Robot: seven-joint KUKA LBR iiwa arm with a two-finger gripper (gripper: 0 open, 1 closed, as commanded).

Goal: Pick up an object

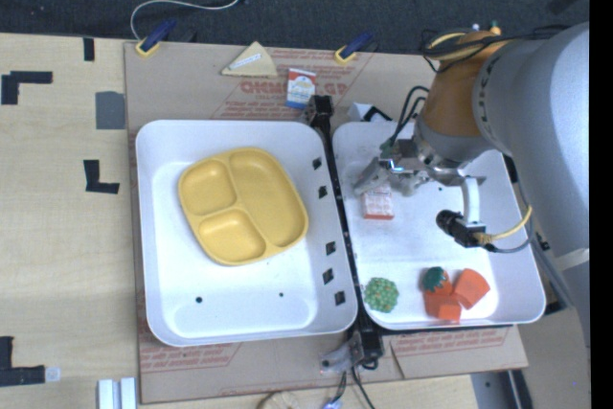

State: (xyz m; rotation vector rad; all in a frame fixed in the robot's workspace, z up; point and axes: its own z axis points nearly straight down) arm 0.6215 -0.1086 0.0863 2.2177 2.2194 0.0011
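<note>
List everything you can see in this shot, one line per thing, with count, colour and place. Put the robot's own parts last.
bins: 2, white, side by side on the bench
divided plate: 1, yellow, three compartments, in the left bin
small packet: 1, white and red, upper part of the right bin, just below the gripper
round green item: 1, green, near front edge of the right bin
orange pieces: 2, orange, one with a green top, front right of the right bin
small carton: 1, red, white and blue, on the cardboard behind the bins
wedge: 1, tan, on the cardboard at the back
clips: 2, blue and yellow, back edge of the cardboard
gripper: 1, grey metal, over the right bin
arm: 1, grey with orange band, entering from the right
</note>
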